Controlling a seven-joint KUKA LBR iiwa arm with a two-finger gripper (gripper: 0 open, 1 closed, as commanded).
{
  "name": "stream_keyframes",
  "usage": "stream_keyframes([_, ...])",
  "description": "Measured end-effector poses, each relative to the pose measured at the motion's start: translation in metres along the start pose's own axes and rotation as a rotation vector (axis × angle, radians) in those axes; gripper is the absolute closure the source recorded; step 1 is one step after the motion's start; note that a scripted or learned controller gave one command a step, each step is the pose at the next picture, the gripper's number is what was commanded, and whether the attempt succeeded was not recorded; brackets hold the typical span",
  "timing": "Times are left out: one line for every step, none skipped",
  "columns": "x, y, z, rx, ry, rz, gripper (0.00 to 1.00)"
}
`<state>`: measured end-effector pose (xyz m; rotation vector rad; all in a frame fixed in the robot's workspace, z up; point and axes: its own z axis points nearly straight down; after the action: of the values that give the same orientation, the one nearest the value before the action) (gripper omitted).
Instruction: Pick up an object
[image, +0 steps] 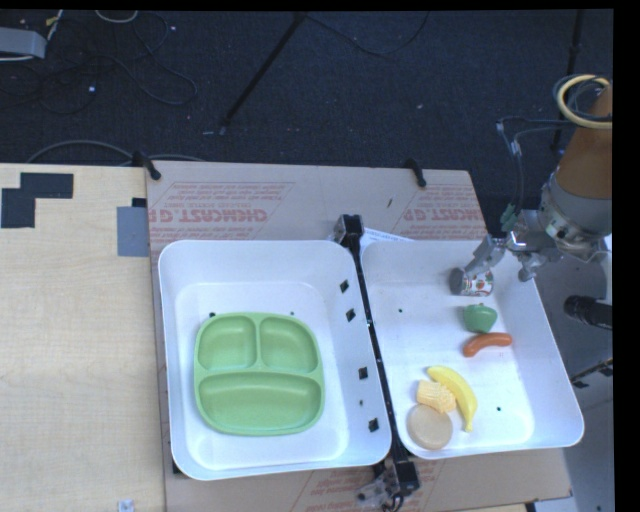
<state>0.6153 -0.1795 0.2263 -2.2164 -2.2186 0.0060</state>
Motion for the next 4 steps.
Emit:
stream_keyframes([0.004,0.009,0.057,0.001,0.001,-0.003,0.0])
stream_keyframes([0.003,0.015,0.119,0.001,0.0,-0.004,0.0])
stream_keyframes([0.002,0.016,0.105,-0.003,0.0,-0.004,1.0])
stream_keyframes([0.004,0.012,0.061,-0.008,-0.001,-0.001,1.0])
